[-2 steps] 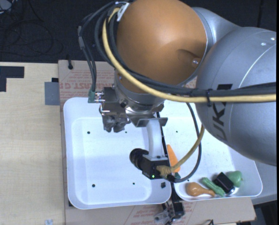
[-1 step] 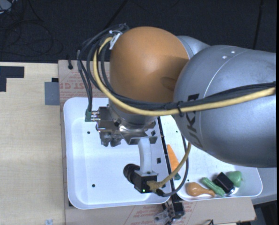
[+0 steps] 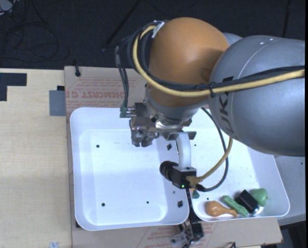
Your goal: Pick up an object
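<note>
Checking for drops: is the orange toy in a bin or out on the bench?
In: the orange toy lies inside the view's right bin, near its front edge, beside a green toy and a black block.

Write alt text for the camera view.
The grey-and-orange arm reaches in from the right, its gripper over the far side of the left bin. In the near corner of the right bin lie an orange piece, green pieces and a black block.
</note>
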{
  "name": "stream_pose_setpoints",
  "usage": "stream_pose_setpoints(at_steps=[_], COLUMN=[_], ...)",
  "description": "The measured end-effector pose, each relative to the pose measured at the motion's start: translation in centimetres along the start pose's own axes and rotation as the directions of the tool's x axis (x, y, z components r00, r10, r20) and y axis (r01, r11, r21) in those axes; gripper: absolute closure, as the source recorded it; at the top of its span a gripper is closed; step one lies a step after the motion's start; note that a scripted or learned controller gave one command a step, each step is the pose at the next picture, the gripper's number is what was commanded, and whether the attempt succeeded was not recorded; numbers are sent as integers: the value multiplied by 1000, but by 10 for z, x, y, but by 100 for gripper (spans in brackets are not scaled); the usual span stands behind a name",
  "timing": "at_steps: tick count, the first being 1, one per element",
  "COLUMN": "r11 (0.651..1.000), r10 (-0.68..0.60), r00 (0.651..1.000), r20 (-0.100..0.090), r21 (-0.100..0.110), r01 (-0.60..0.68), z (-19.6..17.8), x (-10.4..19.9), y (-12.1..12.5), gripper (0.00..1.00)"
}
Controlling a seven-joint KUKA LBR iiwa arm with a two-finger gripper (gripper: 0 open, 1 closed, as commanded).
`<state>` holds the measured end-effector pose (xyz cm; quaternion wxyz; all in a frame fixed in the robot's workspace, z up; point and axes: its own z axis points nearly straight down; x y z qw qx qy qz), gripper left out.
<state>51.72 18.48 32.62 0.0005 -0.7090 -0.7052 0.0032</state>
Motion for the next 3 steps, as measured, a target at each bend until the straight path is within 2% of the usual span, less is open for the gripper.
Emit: stream_pose_setpoints(at_steps=[1, 2, 3], r11=[1000, 1000, 1000], r10=[0, -4, -13], r00=[1000, 1000, 1000], r20=[0, -2, -3], r21=[1, 2, 6], r01=[0, 4, 13], z=[38, 97, 126], x=[-52, -41, 39], y=[37, 64, 0], gripper=[100, 100, 100])
